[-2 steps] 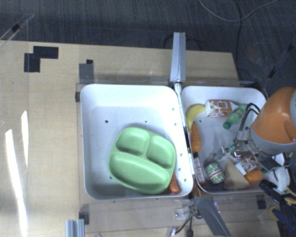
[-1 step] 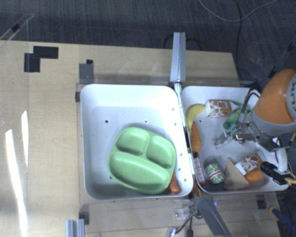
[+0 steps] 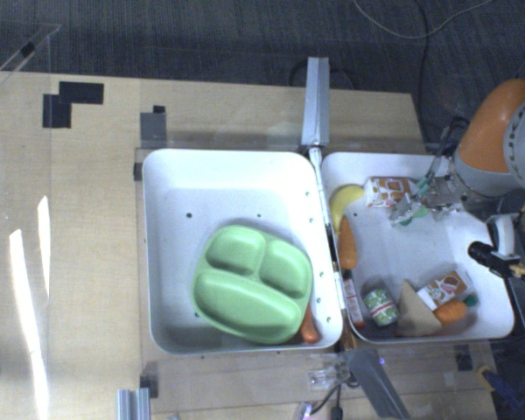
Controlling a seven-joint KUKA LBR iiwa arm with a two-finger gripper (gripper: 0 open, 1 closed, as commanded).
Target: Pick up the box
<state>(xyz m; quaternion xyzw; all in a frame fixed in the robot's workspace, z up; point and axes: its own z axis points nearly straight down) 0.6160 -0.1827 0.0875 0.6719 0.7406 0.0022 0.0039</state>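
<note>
While I am hovering my pincer [image 3: 417,205] at the far end of the right bin [image 3: 499,326], it is sitting just beside the far box [image 3: 385,189], a small orange-and-white carton, on that carton's right. I cannot tell whether it is touching the carton. I also cannot tell whether the pincer is wide or narrow, since its tip is blurring into the wiring around it.

The far box is lying flat near the bin's far wall, with a yellow fruit [image 3: 346,201] just beside it on the left. A 2nd carton, the near box [image 3: 444,289], is lying at the bin's near end, touching a brown wedge [image 3: 414,309] and a toy carrot [image 3: 452,312], with a small can [image 3: 381,305] nearby.

I am judging the far box the better target, being less crowded. To do this well, I am planning to centre over the carton and not its right edge, come down straight, and close across its narrower span. That means keeping off the fruit and the wall, then lifting slowly, since a grip on 1 corner would probably let it swing out.
</note>
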